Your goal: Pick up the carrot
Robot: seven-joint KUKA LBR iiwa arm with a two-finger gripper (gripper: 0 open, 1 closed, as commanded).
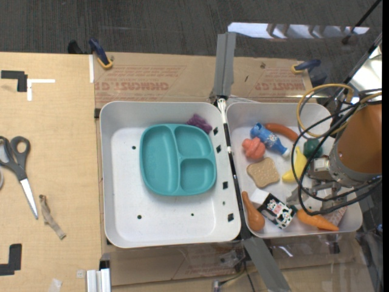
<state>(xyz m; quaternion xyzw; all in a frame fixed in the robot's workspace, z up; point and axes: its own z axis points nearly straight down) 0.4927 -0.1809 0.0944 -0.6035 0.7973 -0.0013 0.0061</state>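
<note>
Arm hanging over the right bin (349, 227), hand (313, 190) grip impossible to tell, one carrot (318, 221) lying just beside the hand, one teal tray (178, 159) sitting in the left bin (115, 181)

We see two bins side by side: the left bin (115, 181) holds a divided tray (178, 160). In the right bin (243, 115), a toast slice (263, 174) lies near the middle, and a carrot (317, 221) lies in the near right corner. On the bench, well left of both bins, we find scissors (19, 169).
</note>
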